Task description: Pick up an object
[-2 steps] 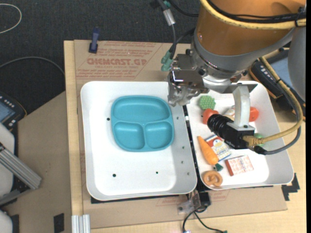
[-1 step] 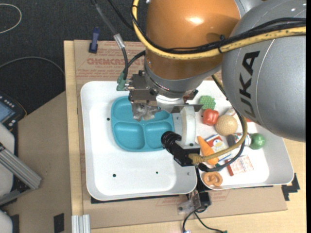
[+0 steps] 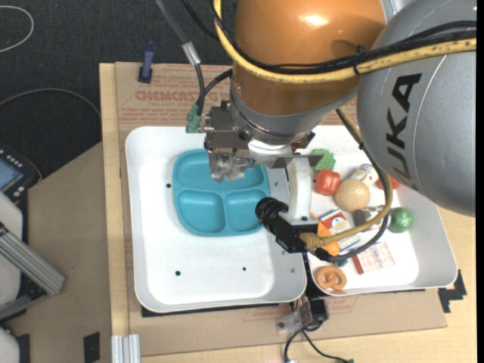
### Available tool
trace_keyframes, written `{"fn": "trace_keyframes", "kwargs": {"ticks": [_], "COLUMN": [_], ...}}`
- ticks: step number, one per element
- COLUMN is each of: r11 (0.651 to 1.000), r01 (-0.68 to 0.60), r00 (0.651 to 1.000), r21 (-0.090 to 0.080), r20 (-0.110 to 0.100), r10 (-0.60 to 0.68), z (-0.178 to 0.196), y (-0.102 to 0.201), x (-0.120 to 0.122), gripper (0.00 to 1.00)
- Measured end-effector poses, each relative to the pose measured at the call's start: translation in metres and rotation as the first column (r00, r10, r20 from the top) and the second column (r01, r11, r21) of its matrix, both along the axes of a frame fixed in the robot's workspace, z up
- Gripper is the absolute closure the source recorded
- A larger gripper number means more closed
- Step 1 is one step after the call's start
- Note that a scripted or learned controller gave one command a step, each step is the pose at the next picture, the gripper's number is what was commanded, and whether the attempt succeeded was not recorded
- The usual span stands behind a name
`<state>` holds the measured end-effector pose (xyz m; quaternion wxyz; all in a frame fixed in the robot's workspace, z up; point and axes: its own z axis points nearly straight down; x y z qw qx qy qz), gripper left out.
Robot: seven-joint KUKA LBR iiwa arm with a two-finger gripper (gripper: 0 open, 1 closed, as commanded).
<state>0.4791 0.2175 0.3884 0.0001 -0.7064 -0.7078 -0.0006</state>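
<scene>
Count, single overhead view.

White bins: 2, side by side. One bin (image 3: 151, 225) lies under and left of the gripper (image 3: 227, 169); the other bin (image 3: 423, 263) lies well to its right.

Blue divided tray (image 3: 208, 203): 1, directly beneath the gripper; 3 compartments visible.

Small items in the bin right of the gripper, partly hidden by the arm, so the count is a minimum:
- red pepper-like piece (image 3: 327, 181): 1
- green leafy piece (image 3: 324, 159): 1
- tan ball (image 3: 352, 195): 1
- green ball (image 3: 401, 218): 1
- orange ring (image 3: 330, 278): 1
- printed red-and-white card (image 3: 373, 259): 1
- small printed packet (image 3: 333, 222): 1

Others under the arm: cannot tell.
</scene>
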Motion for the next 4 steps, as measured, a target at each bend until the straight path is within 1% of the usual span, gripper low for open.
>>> {"fn": "trace_keyframes", "kwargs": {"ticks": [1, 2, 3, 4], "r11": [1.0, 1.0, 1.0, 1.0], "r01": [-0.001, 0.012, 0.008, 0.008], "r00": [1.0, 1.0, 1.0, 1.0], "r21": [0.001, 0.0, -0.005, -0.003], "r20": [0.002, 0.011, -0.015, -0.009], "r10": [0.001, -0.012, -0.008, -0.008], "z": [0.01, 0.091, -0.043, -0.115], "y": [0.001, -0.096, -0.131, -0.173], "x": [0.0, 0.001, -0.001, 0.028], "gripper": [1.0, 1.0, 1.0, 1.0]}}
